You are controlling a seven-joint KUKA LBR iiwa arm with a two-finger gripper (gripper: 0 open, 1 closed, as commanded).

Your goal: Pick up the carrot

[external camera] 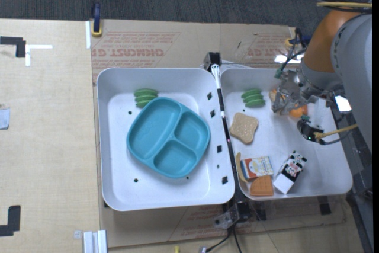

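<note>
I have the claw (288, 102) down in the far corner of the right bin (323, 186), and a bit of orange, which I take to be the carrot (298, 108), shows right at its tips; whether the fingers are spread or closed on it I cannot tell, because the wrist covers them. To do this step well I would make sure the fingers straddle the carrot across its narrow side and sit low enough to catch it under its curve before closing, then lift straight up and watch that the orange comes with it. Room is tight here: the bin's far wall is just behind the claw, and the green pea pod (253, 98) lies near on the side toward the divider, so any sideways sweep should be small. The toast (244, 127) sits a little nearer the camera, clear of the grasp. The near end of the bin is crowded with a small carton (256, 167), a cracker (262, 186) and a cow-print box (289, 172). The left bin (112, 186) holds a blue plate (169, 136) and another pod (145, 95), well apart. Straight up is the open way out.
</note>
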